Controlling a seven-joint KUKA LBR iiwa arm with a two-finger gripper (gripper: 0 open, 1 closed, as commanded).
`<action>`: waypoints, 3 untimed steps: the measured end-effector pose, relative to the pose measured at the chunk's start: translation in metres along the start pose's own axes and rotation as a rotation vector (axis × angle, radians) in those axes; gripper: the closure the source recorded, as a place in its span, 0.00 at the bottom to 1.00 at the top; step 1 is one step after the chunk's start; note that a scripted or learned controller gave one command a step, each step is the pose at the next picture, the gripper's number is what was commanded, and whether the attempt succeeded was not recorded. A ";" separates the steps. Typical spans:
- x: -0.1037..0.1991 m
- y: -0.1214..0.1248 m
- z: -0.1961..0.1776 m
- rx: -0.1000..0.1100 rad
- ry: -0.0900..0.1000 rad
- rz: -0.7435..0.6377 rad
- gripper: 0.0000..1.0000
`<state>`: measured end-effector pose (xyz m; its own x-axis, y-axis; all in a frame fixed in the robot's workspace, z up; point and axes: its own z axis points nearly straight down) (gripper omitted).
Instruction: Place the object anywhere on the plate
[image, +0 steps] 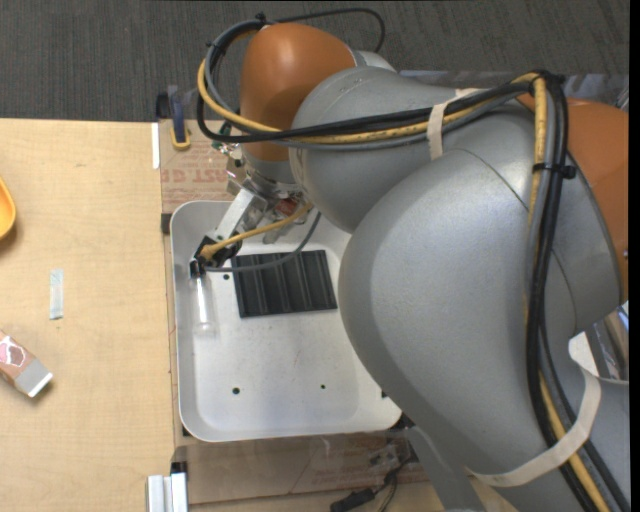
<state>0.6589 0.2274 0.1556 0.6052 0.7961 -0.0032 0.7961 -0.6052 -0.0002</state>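
Note:
The grey arm covers most of the right side, and its wrist reaches down over the top of a white bin (200, 400). My gripper (262, 205) sits at the bin's upper edge, largely hidden under the wrist. A small red bit (290, 207) shows beside it, and I cannot tell whether it is held. Just below the gripper, a black ribbed rectangular slab (285, 283) lies flat in the upper half of the bin. A clear tube-like piece (205, 305) lies along the bin's left wall.
Left of the bin is a bare wooden bench top (90, 430). On it are a small grey strip (56, 295), a pink-and-white block (22, 366) at the left edge, and an orange thing (5, 212) cut off by the frame. The arm hides the bin's right side.

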 end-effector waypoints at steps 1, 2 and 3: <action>-0.020 -0.014 0.065 0.001 0.000 -0.581 1.00; -0.019 -0.014 0.065 0.001 0.000 -0.582 0.00; -0.095 -0.126 0.066 0.003 -0.002 -0.365 0.00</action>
<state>0.5012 0.2274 0.0903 0.2808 0.9598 -0.0041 0.9597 -0.2808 -0.0047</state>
